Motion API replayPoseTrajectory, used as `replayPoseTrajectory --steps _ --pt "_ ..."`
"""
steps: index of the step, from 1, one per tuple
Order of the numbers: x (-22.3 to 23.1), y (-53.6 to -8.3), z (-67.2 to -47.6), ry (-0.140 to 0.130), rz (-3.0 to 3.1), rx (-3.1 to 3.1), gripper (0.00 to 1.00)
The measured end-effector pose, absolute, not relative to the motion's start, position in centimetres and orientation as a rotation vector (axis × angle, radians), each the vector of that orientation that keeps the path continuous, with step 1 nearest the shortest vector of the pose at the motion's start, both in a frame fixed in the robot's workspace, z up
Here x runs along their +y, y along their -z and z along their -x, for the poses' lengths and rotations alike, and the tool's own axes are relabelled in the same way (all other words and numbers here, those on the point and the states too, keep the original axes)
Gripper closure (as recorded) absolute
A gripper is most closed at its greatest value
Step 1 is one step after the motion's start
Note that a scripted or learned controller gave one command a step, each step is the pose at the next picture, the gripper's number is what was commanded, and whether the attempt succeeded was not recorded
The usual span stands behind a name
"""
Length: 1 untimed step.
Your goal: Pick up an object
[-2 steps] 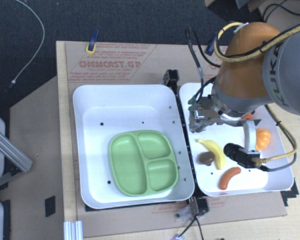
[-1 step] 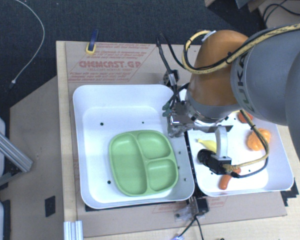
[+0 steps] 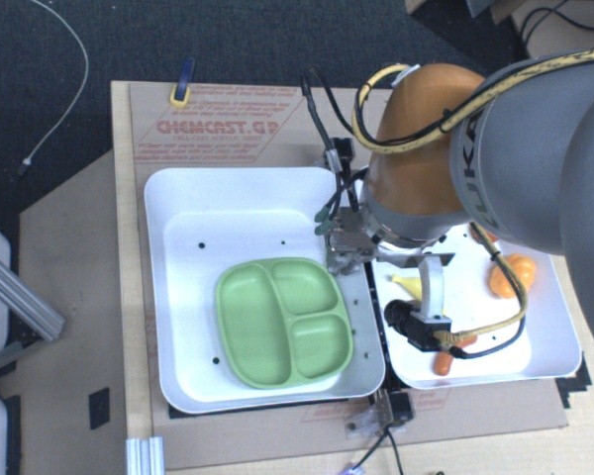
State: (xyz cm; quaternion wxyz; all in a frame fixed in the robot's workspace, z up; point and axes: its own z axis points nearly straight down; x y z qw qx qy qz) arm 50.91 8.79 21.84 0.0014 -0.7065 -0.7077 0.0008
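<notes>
Plate, green, three-compartment, lower centre: likely light, stiff, slick; grip the rim. Pincer state cannot be told.

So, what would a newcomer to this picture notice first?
First comes the big grey arm with its orange band, which reaches in from the right and hangs over the right bin. Next comes the pale green divided plate, which lies flat in the left bin, near the side shared with the other bin. A small orange object lies beside the arm in the right bin.
</notes>
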Motion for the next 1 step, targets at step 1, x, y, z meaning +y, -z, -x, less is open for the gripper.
replayPoseTrajectory --steps 1 --pt "8.73 -21.84 -50.93 -0.002 2.220 -2.220 0.00"
